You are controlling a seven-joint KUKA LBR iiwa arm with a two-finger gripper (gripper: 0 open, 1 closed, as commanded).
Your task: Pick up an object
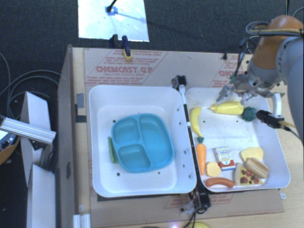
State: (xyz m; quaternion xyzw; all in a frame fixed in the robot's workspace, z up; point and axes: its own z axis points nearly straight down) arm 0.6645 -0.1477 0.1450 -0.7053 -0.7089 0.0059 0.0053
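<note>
My gripper (pixel 233 99) hangs at the far end of the right bin (pixel 280 163), fingers spread and open, just above a yellow corn cob (pixel 228 109) with a green end (pixel 249 113). One finger (pixel 222 96) points down at the cob's left tip; nothing is held between the fingers. Below lie a banana (pixel 194 120), a carrot (pixel 201 158), a small red and white box (pixel 223 156), a sausage (pixel 219 183), a hot dog bun (pixel 257 166) and a pizza slice (pixel 245 176).
The left bin (pixel 102 127) holds a blue divided plate (pixel 141 141) and a green bean pod (pixel 112 150) beside it. A black ridge (pixel 188 127) separates the two bins. A black cable end (pixel 267 118) of the arm hangs over the right bin's far right.
</note>
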